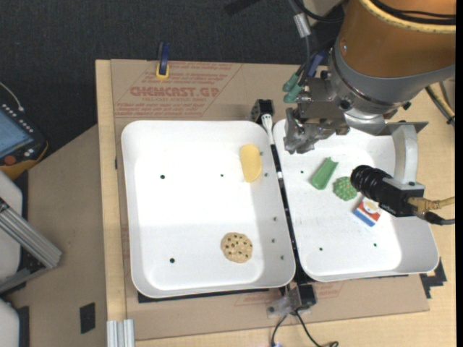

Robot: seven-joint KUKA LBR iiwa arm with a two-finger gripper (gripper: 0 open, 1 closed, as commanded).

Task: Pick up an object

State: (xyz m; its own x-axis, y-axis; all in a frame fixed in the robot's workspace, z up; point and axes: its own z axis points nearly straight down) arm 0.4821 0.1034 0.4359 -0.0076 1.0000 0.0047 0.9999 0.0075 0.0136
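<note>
The gripper [298, 144] of the grey-and-orange arm hangs over the far-left corner of the right bin [340, 262], close to the rim it shares with the left bin [145, 215] — nothing can be seen between its dark fingers, and whether they are spread or closed cannot be told from this angle. Just beside it, toward the near right, a green block [325, 173] lies tilted on the white floor, apart from the fingertips. A round green object [344, 188] sits next to the block, and a small red, white and blue item [368, 212] lies a little farther on, partly under a black cylindrical fitting [372, 183] that juts from the arm. Across the divide, a yellow piece [250, 163] rests near the left bin's right wall — roughly level with the gripper — while a speckled cookie [236, 247] lies well apart toward the near edge. Both bins stand on a cardboard sheet [181, 85].
</note>
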